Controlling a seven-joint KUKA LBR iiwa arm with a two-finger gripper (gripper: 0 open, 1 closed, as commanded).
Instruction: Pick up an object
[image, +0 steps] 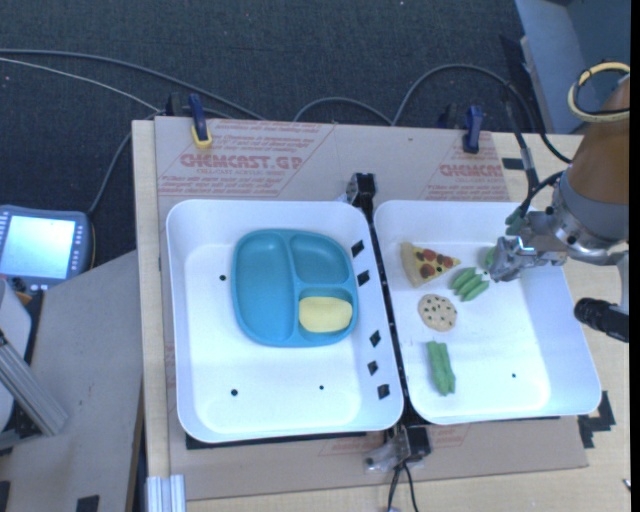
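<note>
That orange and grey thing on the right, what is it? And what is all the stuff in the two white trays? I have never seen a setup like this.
It is a robot arm, reaching in from the right. One camera, fixed above the bench, looks down at a slant. At the arm's tip is the gripper, a two-finger claw, low over the right bin.

In that bin lie toy foods: a pizza slice, a cookie, a green pea pod right by the gripper, and a second green pod nearer the front.

The left bin holds a blue divided plate with a yellow piece in one compartment.

I cannot tell whether the gripper has hold of anything yet.
</note>
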